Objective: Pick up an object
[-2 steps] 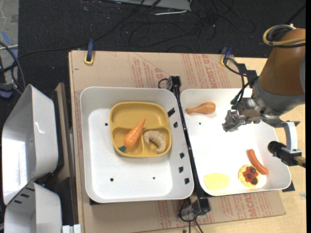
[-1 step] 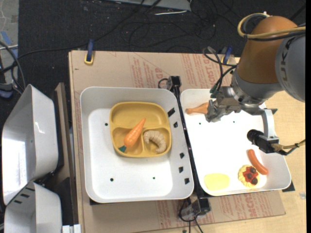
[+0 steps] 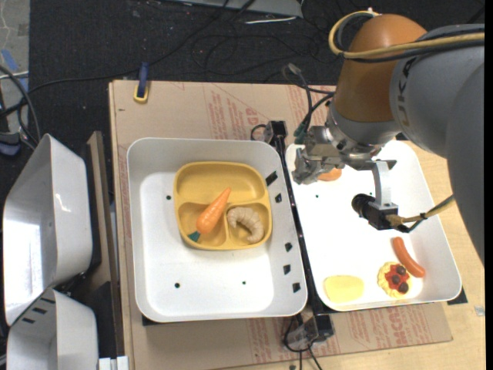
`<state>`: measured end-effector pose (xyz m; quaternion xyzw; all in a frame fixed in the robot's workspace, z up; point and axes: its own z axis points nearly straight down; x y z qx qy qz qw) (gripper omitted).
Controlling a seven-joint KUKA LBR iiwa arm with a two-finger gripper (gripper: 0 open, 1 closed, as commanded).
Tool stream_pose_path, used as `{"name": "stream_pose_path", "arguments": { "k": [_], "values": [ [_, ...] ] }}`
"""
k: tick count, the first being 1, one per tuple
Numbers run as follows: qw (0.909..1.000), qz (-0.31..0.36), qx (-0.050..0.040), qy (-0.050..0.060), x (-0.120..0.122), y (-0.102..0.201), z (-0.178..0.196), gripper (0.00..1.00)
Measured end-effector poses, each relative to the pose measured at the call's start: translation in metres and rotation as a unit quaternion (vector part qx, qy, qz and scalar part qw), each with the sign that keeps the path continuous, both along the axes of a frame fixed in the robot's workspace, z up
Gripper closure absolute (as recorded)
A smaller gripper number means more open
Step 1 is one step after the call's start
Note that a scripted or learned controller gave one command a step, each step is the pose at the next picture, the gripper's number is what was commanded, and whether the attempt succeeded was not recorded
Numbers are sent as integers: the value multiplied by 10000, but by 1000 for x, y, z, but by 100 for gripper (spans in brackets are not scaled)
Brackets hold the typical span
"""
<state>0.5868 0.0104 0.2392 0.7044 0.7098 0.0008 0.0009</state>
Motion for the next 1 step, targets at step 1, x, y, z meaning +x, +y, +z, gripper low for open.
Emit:
{"name": "stream_pose_path", "arguments": {
  "k": [1],
  "values": [
    [10000,-6,-1,4,13,45,-11,100]
  ]
}}
